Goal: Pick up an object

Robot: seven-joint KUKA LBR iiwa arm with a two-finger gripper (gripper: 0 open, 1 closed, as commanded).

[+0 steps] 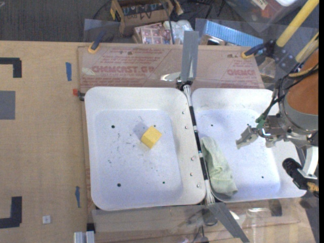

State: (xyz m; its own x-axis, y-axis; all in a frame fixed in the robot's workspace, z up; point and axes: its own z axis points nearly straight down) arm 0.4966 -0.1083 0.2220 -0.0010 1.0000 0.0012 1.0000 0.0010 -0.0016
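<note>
On the bench, two shallow white plastic bins, scuffed and speckled. Left bin (101,186): small yellow cube (151,136) near centre. Right bin (283,186): crumpled pale-green cloth (218,168) along its left wall. Gripper (244,139) above right bin, nothing between fingers; jaw state: cannot tell
</note>
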